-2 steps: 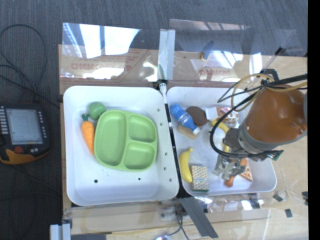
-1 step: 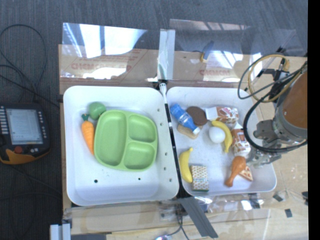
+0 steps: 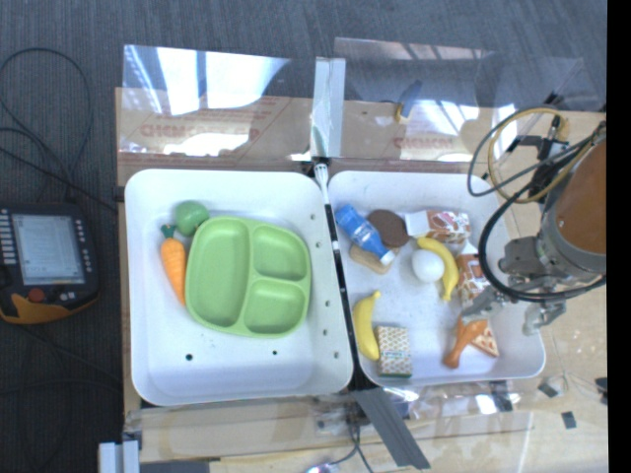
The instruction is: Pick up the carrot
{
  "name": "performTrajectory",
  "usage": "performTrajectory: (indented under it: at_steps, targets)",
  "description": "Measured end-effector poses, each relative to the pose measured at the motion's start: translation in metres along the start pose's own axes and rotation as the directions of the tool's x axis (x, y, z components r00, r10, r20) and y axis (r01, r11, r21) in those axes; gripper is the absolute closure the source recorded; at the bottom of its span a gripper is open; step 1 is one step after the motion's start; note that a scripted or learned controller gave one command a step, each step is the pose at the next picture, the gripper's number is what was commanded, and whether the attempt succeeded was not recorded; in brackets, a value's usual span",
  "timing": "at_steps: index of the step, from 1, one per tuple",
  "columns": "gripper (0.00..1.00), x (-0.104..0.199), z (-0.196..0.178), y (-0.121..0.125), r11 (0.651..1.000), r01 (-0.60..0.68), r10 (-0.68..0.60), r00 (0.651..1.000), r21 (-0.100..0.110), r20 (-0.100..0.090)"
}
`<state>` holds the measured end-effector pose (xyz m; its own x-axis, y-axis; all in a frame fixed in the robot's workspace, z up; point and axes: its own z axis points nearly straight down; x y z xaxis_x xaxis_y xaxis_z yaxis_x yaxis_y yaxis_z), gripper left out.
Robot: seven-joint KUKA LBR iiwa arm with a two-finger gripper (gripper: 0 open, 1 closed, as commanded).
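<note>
carrot (image 3: 174, 266) lies in the left bin (image 3: 237, 377), lengthwise along the left edge of the green divided plate (image 3: 248, 276), touching or just beside it; leafy end up near a green round item (image 3: 191, 215) at the plate's upper left corner. whether carrot rests against the bin's left wall, cannot tell.

arm (image 3: 577, 220) sits over the right edge of the right bin (image 3: 523, 363), cables looped above it. gripper (image 3: 521, 308) hangs near the right bin's lower right area, close to an orange wedge-shaped item (image 3: 471, 343). cannot tell the gripper's state from this angle; nothing visibly held.

right bin contents: blue bottle (image 3: 357, 230), brown round piece (image 3: 390, 228), white egg-like item (image 3: 428, 265), two bananas (image 3: 367, 325), a checkered block (image 3: 394, 349), red-white packets (image 3: 450, 227).

step in hand, by judgement: approach not yet begun. gripper is well apart from the carrot, in the wrong bin, with the divider wall (image 3: 333, 264) between.

next move calls for: lift clear of right bin clutter, travel left across the divider and over the plate, then descend on the carrot's mid-length with the grasp across its narrow width. tight spot, since the plate rim crowds one side; a grasp set slightly toward the bin-wall side seems safer. carrot looks smooth and tapered, so may slip toward the thin end.
</note>
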<state>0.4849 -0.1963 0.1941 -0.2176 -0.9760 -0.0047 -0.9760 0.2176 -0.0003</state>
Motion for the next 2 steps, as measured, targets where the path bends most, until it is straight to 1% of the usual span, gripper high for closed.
performTrajectory:
  at_steps: [1, 2]
  targets:
    - [0.00, -0.009, 0.104, 0.000, 0.990, -0.144, 0.144, 0.990, 0.007, -0.007]
    - [0.00, -0.111, 0.008, 0.007, 0.987, -0.160, 0.160, 0.987, 0.007, 0.001]
